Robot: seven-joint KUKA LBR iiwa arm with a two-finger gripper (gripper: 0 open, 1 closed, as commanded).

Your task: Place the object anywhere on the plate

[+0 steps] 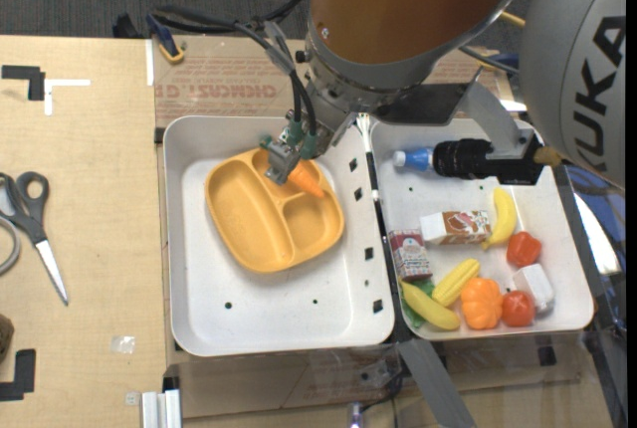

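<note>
The gripper [287,160] hangs over the left bin [189,317], at the 1 o'clock rim of the yellow divided plate [271,212]. Whether it is open or closed cannot be told at this slant. An orange carrot-like toy [307,178] lies just beside the gripper, at its 4 o'clock, touching or nearly touching the tip; its body rests on the plate's upper right compartment near the rim. The view does not settle whether the toy is clamped or merely lying below the tool.

The right bin [577,312] holds a blue-capped bottle [411,158] at its 11 o'clock corner, a small carton [456,226] near the centre, a banana [505,216] to the carton's 3 o'clock, a red can [409,255], a corn cob [454,281], an orange pumpkin-shaped toy [481,302], and red fruits at 4 o'clock. Scissors [38,229] lie on the wooden bench [80,147], well apart at the left bin's 9 o'clock
</note>
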